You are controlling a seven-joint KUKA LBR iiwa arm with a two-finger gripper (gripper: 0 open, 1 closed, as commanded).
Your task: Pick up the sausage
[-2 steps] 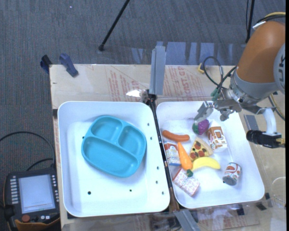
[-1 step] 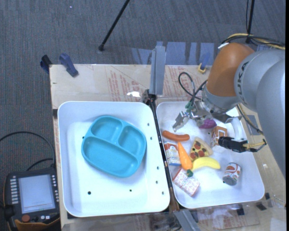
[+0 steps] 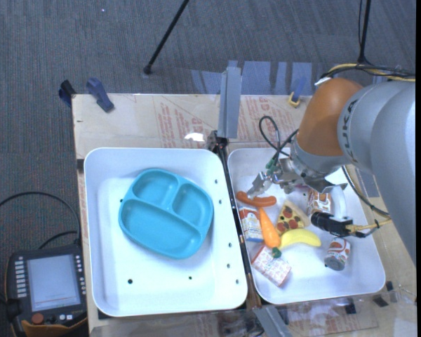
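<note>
Blue tray [image 3: 166, 213] — orange sausage [image 3: 257, 200], yellow banana [image 3: 299, 239]

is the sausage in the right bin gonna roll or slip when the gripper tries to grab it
Probably a bit of both. The sausage is a thin rounded cylinder lying flat, so it may roll if nudged sideways. Its surface looks smooth and plastic-like, so the gripper could slip off. It looks like rigid toy food, likely light. It lies close to the carrot, which may get pushed.

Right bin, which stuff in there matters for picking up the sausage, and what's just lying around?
Belongs to the job:
sausage
end effector, just above the sausage

Lying about:
carrot
banana
pizza slice
cartons
cans
blue divided plate in the left bin
</note>
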